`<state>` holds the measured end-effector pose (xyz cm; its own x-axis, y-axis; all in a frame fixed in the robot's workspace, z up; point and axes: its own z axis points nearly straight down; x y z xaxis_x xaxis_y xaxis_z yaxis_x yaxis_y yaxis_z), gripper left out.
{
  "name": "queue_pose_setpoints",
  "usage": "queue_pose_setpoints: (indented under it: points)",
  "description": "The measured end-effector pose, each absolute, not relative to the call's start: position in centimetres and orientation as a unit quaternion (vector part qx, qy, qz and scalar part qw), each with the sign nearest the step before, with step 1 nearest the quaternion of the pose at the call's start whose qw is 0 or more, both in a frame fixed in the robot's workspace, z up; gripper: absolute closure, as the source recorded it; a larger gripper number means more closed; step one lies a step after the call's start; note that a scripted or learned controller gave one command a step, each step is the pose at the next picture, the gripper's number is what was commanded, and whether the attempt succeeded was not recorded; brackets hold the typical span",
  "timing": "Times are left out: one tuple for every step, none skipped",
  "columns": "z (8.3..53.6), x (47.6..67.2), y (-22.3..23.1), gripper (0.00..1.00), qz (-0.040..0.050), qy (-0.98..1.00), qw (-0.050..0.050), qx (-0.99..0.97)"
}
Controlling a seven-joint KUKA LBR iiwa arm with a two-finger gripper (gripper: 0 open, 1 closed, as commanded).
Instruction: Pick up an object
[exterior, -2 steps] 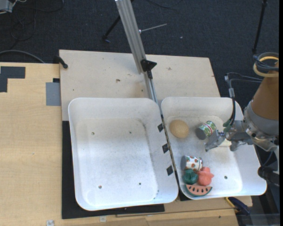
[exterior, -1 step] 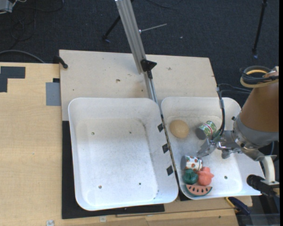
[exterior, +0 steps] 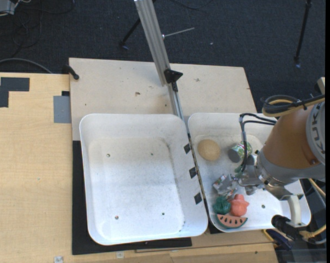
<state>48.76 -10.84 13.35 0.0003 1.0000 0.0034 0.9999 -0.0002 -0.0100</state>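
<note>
Camera view, looking down at a slant on bench [exterior: 126, 86] and two white bins.

Item 1. Left bin [exterior: 99, 130]: shallow, white, speckled floor.

Item 2. Right bin [exterior: 200, 122]: shallow, white, holding all loose objects listed below. Its right half lies under the arm.

Item 3. Tan ball [exterior: 209, 149]: rounded, no evident long axis; sits toward the far left of the right bin, apart from the other objects.

Item 4. Green-and-silver object [exterior: 239, 151]: small, just right of the tan ball, partly behind a black cable; shape and heading not legible.

Item 5. Grey metallic object [exterior: 225, 184]: irregular, long axis running roughly left-near to right-far; lies mid-bin, at the tip of the gripper.

Item 6. Green toy [exterior: 222, 205]: crumpled, near edge of the cluster, touching the red toy.

Item 7. Red toy [exterior: 239, 206]: rounded, just right of the green toy.

Item 8. Watermelon slice [exterior: 232, 221]: crescent, long axis left to right, curved rind toward the near wall of the right bin.

Item 9. Arm [exterior: 288, 147]: grey with orange-brown band, entering from the right over the right bin.

Item 10. Gripper [exterior: 243, 181]: low over the bin, just beside the grey metallic object; contact not resolvable. Pincer opening cannot be told, and nothing is seen held.

Item 11. Aluminium rail [exterior: 157, 43]: slanting from the far side down to the gap between the bins.
</note>
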Motion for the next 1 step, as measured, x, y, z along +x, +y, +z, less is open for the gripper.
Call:
queue_pose_setpoints:
  points:
    - [14.63, 48.84, -11.13, 1.00, 0.0012, -0.704, 0.003, -0.710]
